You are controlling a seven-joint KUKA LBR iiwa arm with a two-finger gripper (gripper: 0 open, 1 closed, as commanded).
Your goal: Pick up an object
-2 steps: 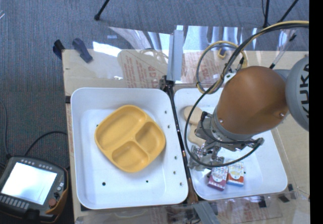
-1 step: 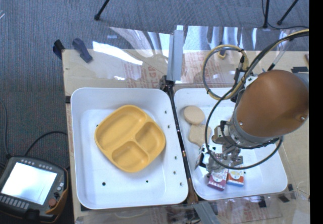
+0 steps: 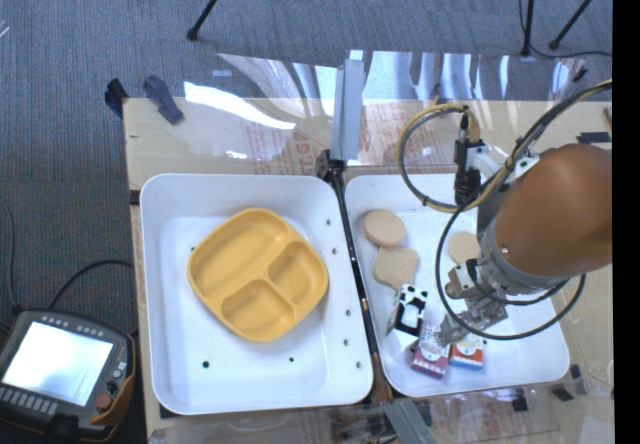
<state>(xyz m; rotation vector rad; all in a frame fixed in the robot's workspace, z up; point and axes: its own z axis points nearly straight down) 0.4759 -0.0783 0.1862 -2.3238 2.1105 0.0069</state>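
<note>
View from above the bench. Two white bins sit side by side. The left bin [image 3: 165, 332] bears a yellow divided plate [image 3: 258, 273], the largest loose item here, lying flat near the bin's middle and well apart from me. My arm [image 3: 555, 217] reaches in from the right over the right bin [image 3: 530, 357], its orange band hiding much of that bin's floor. Along the right bin's left side lie two pale flat biscuits, the round biscuit [image 3: 384, 228] above and the squarish biscuit [image 3: 397, 267] just below it, nearly touching. Below these stands a small black-and-white carton [image 3: 410, 309]. At the bin's front edge are two small red-and-white cartons [image 3: 447, 354], side by side.

My gripper [image 3: 462, 320] hangs directly above those red-and-white cartons, so I judge one of them to be my target. Whether my jaws are spread or pressed together I cannot tell; the wrist and cables mask them, and nothing is seen between them.

To do this step well, I should centre on one carton alone, keep clear of its neighbour and the bin wall, descend straight, and close across its narrow faces before lifting.
</note>
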